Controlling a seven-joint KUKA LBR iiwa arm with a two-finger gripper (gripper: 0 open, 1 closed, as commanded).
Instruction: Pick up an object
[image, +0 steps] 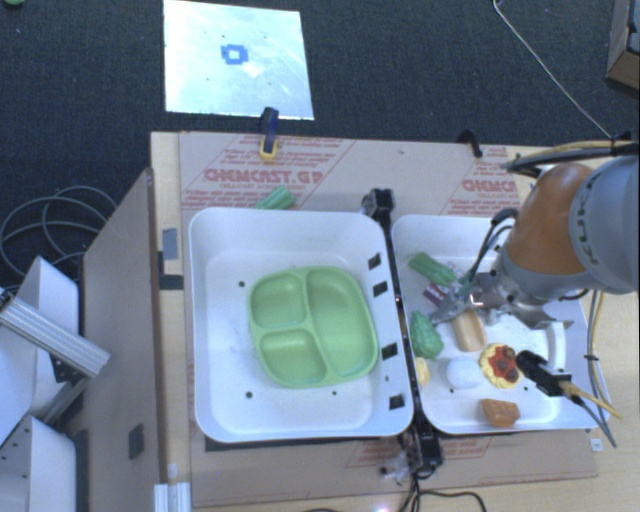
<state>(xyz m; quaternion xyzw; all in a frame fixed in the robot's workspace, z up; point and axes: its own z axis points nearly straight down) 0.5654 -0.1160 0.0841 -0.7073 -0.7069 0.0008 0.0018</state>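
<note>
Surface (330, 165): cardboard sheet under two white bins, dark carpet around. Left bin (215, 300) holds green tray (312, 326). Pincer (462, 300) low in right bin (440, 232) among toy foods (432, 268); finger state cannot tell.

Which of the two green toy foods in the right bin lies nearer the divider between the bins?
The lower green piece, against the bin's left wall; the other green piece lies higher, farther right.

left bin (215, 330): green divided plate (312, 327) | right bin (415, 232): toy foods, arm (570, 235) above
</note>
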